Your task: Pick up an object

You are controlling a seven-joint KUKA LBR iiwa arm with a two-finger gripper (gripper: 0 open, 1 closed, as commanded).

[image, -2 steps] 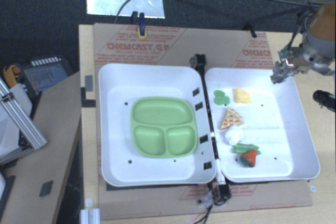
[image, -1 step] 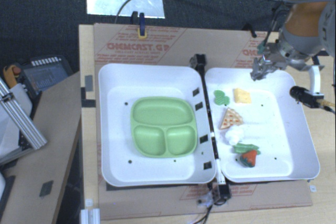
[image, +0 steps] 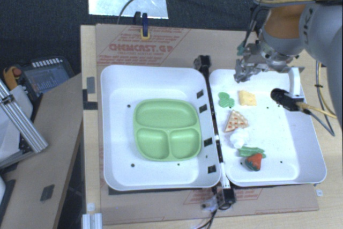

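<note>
Fingers of the gripper (image: 242,75) are seen pointing down over the right bin (image: 305,142), but their spacing cannot be told. Nearest lies a toy strawberry (image: 253,160), then a white piece (image: 238,139), a waffle wedge (image: 235,121), a yellow cheese block (image: 246,97) and a green piece (image: 225,98). A green divided tray (image: 166,130) is held in the left bin (image: 115,115).

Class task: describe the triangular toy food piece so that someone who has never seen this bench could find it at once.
Start at the right white bin, the one without the green tray. Along its left side runs a column of small toy foods; the pizza slice lies mid-column, below the yellow cheese block and above the white piece. It alone is triangular, tan with red dots.
</note>
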